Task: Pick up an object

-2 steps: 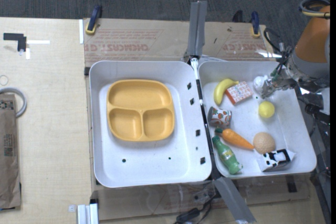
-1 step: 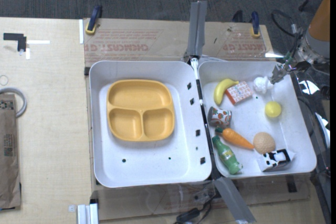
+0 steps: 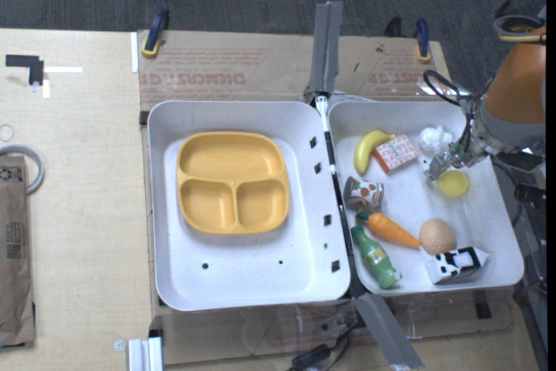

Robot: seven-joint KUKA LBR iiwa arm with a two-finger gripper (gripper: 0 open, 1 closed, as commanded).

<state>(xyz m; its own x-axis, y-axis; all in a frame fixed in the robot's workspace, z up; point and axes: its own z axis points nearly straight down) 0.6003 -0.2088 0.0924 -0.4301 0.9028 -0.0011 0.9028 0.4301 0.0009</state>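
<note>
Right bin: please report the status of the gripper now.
Gripper low in right bin, beside lemon. Nothing seen held. Banana, box nearby.

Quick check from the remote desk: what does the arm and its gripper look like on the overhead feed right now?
The arm is a rounded grey body with a broad orange band above the wrist. Black cables loop beside it and run along its upper side. The gripper is a small metallic grey assembly with thin fingers, seen above the right bin.

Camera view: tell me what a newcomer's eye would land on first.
The yellow three-compartment plastic tray lies alone in the left white bin. The right white bin holds small colourful items, among them a yellow banana and an orange carrot. The gripper hovers by a yellow ball.
</note>
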